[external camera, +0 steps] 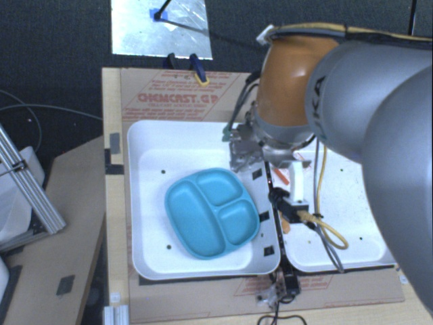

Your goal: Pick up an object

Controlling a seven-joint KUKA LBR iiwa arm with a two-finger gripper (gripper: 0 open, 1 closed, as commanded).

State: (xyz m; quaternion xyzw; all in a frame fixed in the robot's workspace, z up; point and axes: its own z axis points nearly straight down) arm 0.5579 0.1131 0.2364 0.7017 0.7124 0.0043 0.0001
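Arm: the big grey KUKA arm [379,114] came in from the right and hung over the seam between the two bins, its orange band [292,80] facing me.

Gripper: the gripper [245,156] sat low under the wrist, just over the back right corner of the left bin. From where I stood its tip was a dark metal cluster, and I could not tell whether it was open, closed or gripping anything.

Left bin: the shallow white plastic bin on the left [145,202] held a light blue plastic plate with three compartments [212,212]. The plate lay flat, turned at a slant, in the middle to right part of the bin, just in front of the gripper; whether the two touched I could not tell.

Right bin: the shallow white bin on the right [352,239] lay partly under the arm. A small orange thing [279,176] showed near its left wall, too hidden to name.

Cables: a yellow cable [329,230] looped down from the wrist over the right bin.

Under the bins: a brown cardboard sheet with red printing [177,95] lay beneath both.
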